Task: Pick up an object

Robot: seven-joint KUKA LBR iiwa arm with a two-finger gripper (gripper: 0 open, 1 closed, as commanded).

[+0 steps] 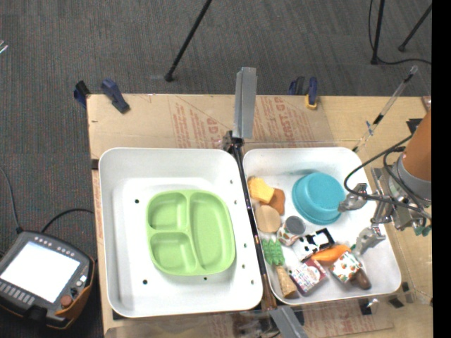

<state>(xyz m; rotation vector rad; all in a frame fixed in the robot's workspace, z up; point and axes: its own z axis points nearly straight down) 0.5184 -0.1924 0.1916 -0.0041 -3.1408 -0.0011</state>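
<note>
A: Camera view first: two white bins sit side by side on the surface. The left bin holds a green divided plate lying flat in its middle. The right bin carries everything else.

B: And the things worth picking?

A: All crowded toward the near and left part of the right bin. A blue bowl rests tilted toward the far side, its hollow facing up. Near the divider lie a yellow block and a round tan piece. Closer to the front edge are an orange carrot, a small printed carton, a green toy and a black-and-white toy, most of them touching or overlapping.

B: Where is the end effector?

A: The end effector hangs over the right side of that bin, just beside the bowl's rim and above the carrot's end. One finger points toward the bowl, the other toward the front corner, spread apart with nothing between them.

B: Why there?

A: My guess is the arm, reaching in from the right, sits over the heap because that is where a grasp has the most chances. The clutter is a risk, though: closing on overlapped things may slip or nudge neighbours.
</note>
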